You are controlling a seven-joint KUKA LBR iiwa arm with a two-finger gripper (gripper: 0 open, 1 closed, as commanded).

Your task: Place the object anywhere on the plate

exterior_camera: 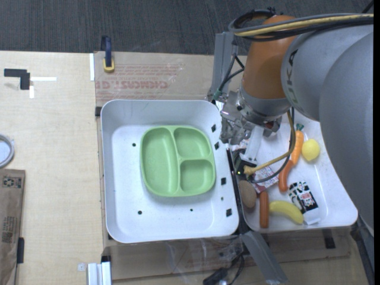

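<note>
A light green plate (159, 160) with three compartments lies in the left white bin (122, 209), and nothing rests on it. My gripper (236, 134) hangs below the orange band, over the wall between the two bins at the right bin's near-left corner. Beneath and beside it the right bin (335, 198) holds toy food: an orange carrot (294, 154), a yellow lemon (311, 149), a banana (286, 212), a red sausage (263, 210) and a brown rounded piece (247, 195). I see no object between the gripper and the plate.
A black-and-white packet (304, 198) lies among the food. The grey arm covers the right bin's upper half. A blue and yellow clamp (107, 53) stands on cardboard (148, 79) behind the left bin. A tape roll (3, 151) sits far left.
</note>
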